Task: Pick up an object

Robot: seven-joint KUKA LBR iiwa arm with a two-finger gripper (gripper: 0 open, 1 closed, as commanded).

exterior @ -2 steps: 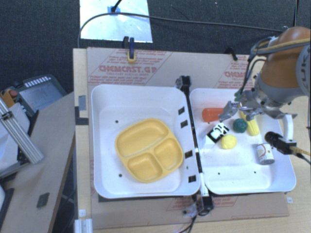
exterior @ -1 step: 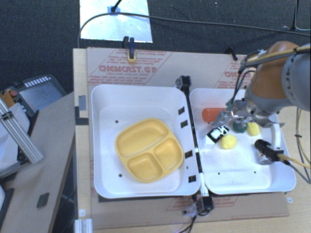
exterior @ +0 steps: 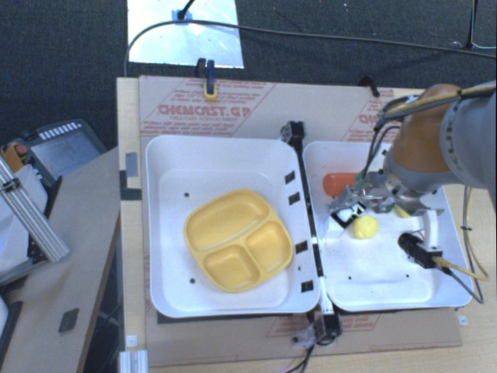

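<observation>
Hovering low in the right bin, the claw sits just above a yellow ball, an orange object close behind; whether it grips anything, I cannot tell. The left bin holds a yellow divided tray.

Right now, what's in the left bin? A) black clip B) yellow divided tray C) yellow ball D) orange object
B: the yellow divided tray, with three compartments, lies in the left bin. The yellow ball and the orange object lie in the right bin, near the gripper.
</observation>
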